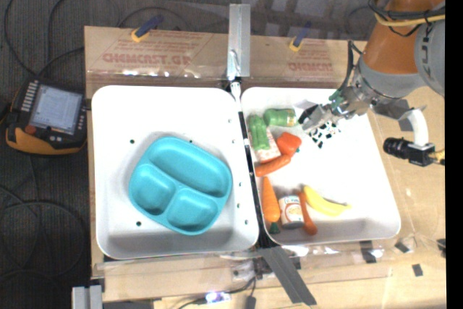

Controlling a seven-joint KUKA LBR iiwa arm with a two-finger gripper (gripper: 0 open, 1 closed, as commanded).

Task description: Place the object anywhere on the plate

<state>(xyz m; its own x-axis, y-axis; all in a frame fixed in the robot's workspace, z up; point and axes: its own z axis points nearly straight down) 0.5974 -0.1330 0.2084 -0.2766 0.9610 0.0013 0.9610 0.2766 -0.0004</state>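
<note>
With its finger state impossible to tell, the two-finger gripper [323, 124] hovers over crowded toy food in the right white bin [376, 177], risking a missed grab far from the turquoise three-compartment plastic plate [181, 184] in the left bin

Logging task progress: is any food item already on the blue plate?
No. The blue plate in the left bin has bare compartments, while the banana and carrots lie in the right bin.

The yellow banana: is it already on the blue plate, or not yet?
Not yet. The banana lies in the right bin, among carrots; the blue plate sits in the left bin.
</note>
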